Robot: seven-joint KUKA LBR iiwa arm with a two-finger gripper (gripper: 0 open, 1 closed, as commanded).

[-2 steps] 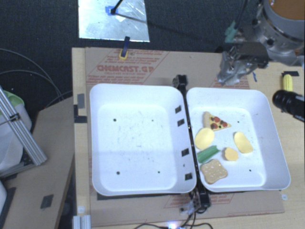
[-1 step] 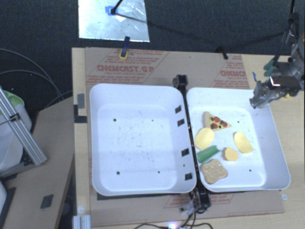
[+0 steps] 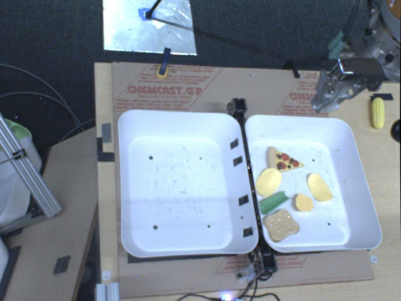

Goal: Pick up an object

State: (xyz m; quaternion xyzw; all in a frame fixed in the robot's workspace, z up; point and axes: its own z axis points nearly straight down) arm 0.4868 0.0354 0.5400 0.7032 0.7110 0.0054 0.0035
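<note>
The right bin point(image 3: 351, 149) holds several toy foods: a pizza slice point(image 3: 283, 159), a pale yellow round piece point(image 3: 269, 181), a yellow oval piece point(image 3: 319, 187), a small orange piece point(image 3: 304, 202), a green piece point(image 3: 273, 201) and a tan cracker-like piece point(image 3: 281, 224). My gripper point(image 3: 329, 96) hangs above the bench just beyond the right bin's far rim, high and clear of all the objects. I see nothing held in it.
The left bin point(image 3: 135, 130) lies beside the right one, joined by a black clip strip point(image 3: 241, 162). A yellow corn-like item point(image 3: 377, 112) lies on the bench at far right. A metal plate point(image 3: 149, 16) lies on the floor beyond.
</note>
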